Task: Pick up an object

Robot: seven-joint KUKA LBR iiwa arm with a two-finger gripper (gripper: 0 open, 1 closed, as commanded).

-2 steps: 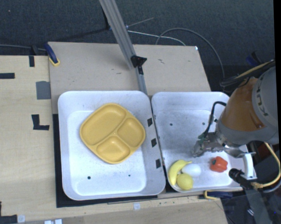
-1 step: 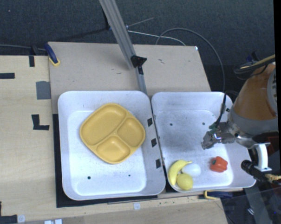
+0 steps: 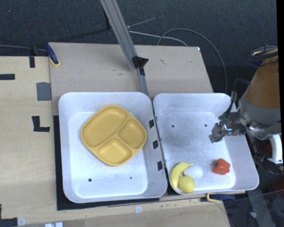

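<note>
- The pale wooden worktop (image 3: 107,70) carried two shallow white bins set side by side, with their inner edges touching.
- The left white bin (image 3: 70,137) held a yellow plastic plate with three sections (image 3: 114,134). The plate lay flat near the middle of that bin, a little toward the far side.
- The right white bin (image 3: 189,108) held three small things in its near part.
- A curved yellow toy banana (image 3: 178,171) lay near the bin's near left corner.
- A small round yellow fruit like a lemon (image 3: 186,184) sat just below the banana, touching it.
- A small white ball (image 3: 195,172) sat just beside the banana and the lemon, on their right.
- A small red toy pepper (image 3: 221,166) lay apart from those three, nearer the bin's right wall.
- The grey arm with the orange band (image 3: 265,89) reached in from the right, over the right wall of the right bin.
- The metal end effector (image 3: 217,134) hung over the right part of the right bin, above the red pepper in the picture and apart from it.
- It was too small and dark to tell if the end effector was released or clenched. Nothing could be seen in it.
- A grey metal bar (image 3: 122,34) slanted across the far side of the worktop toward the spot where the two bins met.
</note>
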